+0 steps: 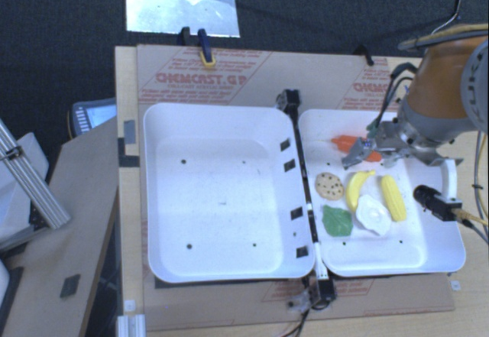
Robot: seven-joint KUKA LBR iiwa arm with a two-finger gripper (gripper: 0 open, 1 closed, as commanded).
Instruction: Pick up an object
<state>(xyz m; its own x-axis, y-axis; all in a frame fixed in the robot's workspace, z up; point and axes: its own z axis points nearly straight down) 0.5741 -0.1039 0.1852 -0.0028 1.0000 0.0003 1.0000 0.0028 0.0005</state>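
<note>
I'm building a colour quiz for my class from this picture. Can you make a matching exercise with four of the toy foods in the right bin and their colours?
Things:
1. cookie
2. banana
3. carrot
4. leafy vegetable

Colours:
A. orange
B. green
C. tan with dark chips
D. yellow

Pairs: 1-C, 2-D, 3-A, 4-B

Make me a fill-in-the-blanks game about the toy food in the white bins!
1. All the toy food lies in the ____ bin.
2. The cookie sits just above the ____ leaf.
3. The banana and the corn are both ____.
4. The gripper is over the ____ carrot.

Missing words: right; green; yellow; orange
</note>
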